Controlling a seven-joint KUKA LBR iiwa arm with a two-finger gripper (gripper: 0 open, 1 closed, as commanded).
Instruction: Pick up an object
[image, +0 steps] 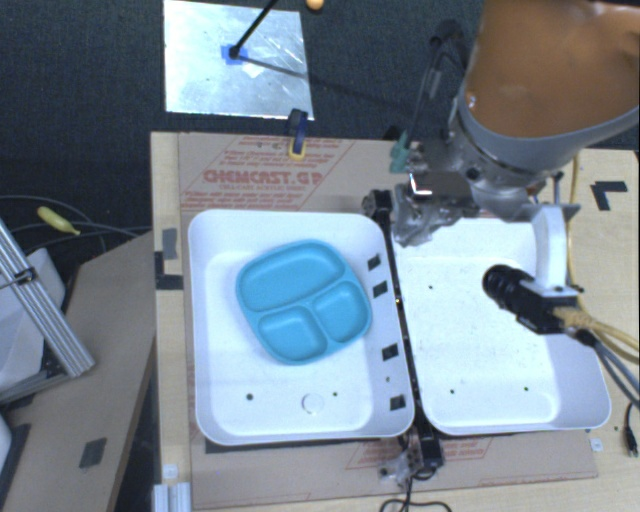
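A light blue plate (302, 299) with three compartments lies flat in the middle of the left bin (215, 400). My gripper (413, 218) hangs from the grey and orange arm (545, 75) at the far edge of the right bin (480, 395), close to the divider between the bins. It is to the right of the plate and beyond it, apart from it. Nothing shows in its grasp.
A black cylinder (518, 293) on a white bracket (550, 245) juts from the arm over the right bin. Black clips (388, 322) line the shared rim. Cardboard (265, 170) lies under the bins, a shiny sheet (235, 55) behind, and cables (610, 340) at right.
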